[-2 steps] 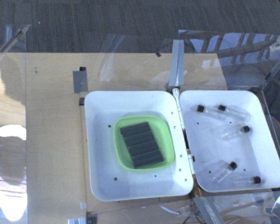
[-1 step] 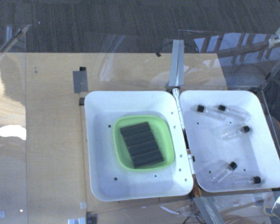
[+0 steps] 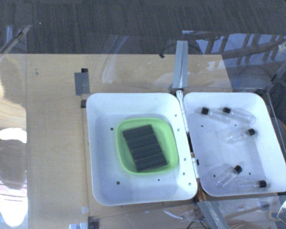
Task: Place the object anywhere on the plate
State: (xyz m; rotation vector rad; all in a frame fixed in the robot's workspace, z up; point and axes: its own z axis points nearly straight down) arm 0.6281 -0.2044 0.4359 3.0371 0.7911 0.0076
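Dark ridged block (image 3: 144, 148) lies on the green plate (image 3: 123, 151) in the middle of the left bin (image 3: 99, 138). Five clear black-capped tubes (image 3: 231, 113) are scattered across the right bin (image 3: 274, 148) on the table (image 3: 53, 140).

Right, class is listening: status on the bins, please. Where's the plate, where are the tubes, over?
Green plate in left bin, dark ridged block on it. Five clear black-capped tubes loose in right bin, none on plate. Nothing blocking.

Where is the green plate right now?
The green plate sits in the left white bin, with a dark ridged block lying on it.
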